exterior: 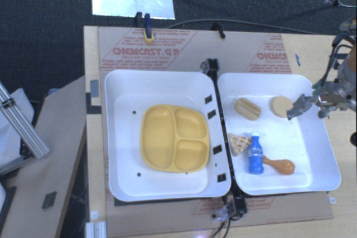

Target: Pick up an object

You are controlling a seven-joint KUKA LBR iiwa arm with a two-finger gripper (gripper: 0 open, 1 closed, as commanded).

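The right bin (323, 175) holds several toy foods. A tan bread roll (247, 108) and a round beige biscuit (280, 106) lie near its far wall. Closer to the front lie a pizza slice (239, 144), a blue bottle (255, 154) and a brown drumstick (280, 165). My gripper (310, 110) hangs over the bin's right part, just right of the biscuit. Its fingers are open and spread, one dark fingertip (295, 109) close beside the biscuit, with nothing between them.
The left bin (125, 92) holds a yellow divided plate (174, 138). A black divider with clips (218, 120) runs between the bins. A clamp (148, 28) sits at the bench's far edge, and a metal rail (22, 122) lies to the left.
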